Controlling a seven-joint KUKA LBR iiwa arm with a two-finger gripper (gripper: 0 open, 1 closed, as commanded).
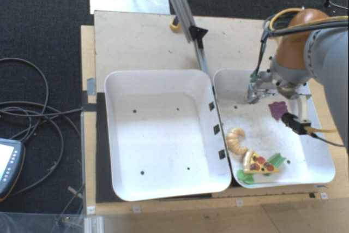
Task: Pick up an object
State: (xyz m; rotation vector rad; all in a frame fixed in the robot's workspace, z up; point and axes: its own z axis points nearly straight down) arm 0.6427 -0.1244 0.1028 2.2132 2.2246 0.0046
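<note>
The hand [254, 94] hangs over the right bin [322, 169] (finger spread impossible to tell), beside a purple object [277, 110].

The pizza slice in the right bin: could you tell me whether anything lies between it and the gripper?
Partly. The gripper is at the right bin's far end; the pizza slice lies at its near edge. The croissant sits roughly between them, touching the slice. A purple piece lies aside.

You are looking down at a slant from one fixed camera above the pale wooden bench [142, 41]. Both shallow white plastic bins [117, 117] fit within the view, from moderately far.
</note>
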